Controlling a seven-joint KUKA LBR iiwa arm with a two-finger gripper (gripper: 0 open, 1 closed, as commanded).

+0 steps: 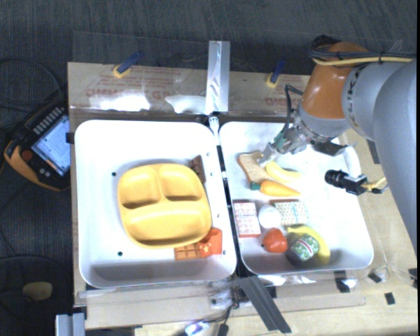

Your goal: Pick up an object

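a robotics lab or test cell, not a home. a plywood bench (91,75) stands on dark carpet (126,5), with two white bins (84,187) on it, clamped by blue and yellow clips (128,63) at the bench's far edge. left of the bench lies an orange teach pendant (42,145) with cables. the bins hold plastic toy food (280,187) and a yellow divided tray (164,203).
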